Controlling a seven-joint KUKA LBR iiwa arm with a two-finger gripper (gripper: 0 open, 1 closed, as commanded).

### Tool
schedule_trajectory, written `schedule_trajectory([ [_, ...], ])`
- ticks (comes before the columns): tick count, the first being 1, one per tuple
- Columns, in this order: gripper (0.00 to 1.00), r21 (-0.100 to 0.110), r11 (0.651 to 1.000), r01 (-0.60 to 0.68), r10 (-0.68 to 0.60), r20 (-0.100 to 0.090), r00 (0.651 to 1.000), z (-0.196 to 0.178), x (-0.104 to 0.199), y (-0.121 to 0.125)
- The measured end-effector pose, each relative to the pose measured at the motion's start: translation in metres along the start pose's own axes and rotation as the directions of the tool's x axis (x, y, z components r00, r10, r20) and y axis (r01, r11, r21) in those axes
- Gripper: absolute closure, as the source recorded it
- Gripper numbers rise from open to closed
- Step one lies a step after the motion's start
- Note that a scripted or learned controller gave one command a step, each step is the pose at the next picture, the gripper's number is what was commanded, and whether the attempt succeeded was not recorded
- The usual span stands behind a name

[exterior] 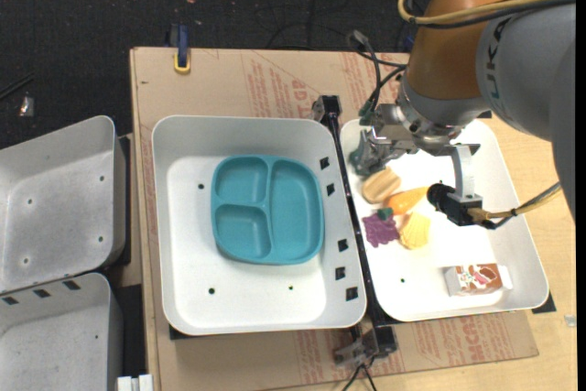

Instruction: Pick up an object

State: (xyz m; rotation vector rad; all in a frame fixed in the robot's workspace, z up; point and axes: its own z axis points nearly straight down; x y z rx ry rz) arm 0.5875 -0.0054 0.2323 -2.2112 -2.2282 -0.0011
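A large grey robot arm with an orange band [462,0] reaches in from the right and bends down over the right-hand shallow white bin [513,243]. Beside it, the left-hand shallow white bin [183,224] holds a teal plastic plate divided into three compartments [267,209], lying flat near the bin's middle. Both bins rest on a brown cardboard sheet [247,78] spread over the bench.

The metal two-finger gripper [374,153] hangs low over the upper left corner of the right bin, close to the wall between the bins. Just below it lies a cluster of small toy foods, touching or nearly touching one another: a tan bread-shaped piece [380,186], an orange carrot-like piece [408,199], a purple bunch of grapes [381,229] and a yellow lumpy piece [415,232]. Well apart, near the bin's lower right corner, lies a small white and red-brown carton [475,278] on its side.
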Motion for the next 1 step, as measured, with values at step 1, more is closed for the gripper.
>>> schedule_trajectory([
  [1, 1.00, 0.001, 1.000, 0.001, -0.001, 0.000, 1.000, -0.0060, 0.0595, -0.0181],
])
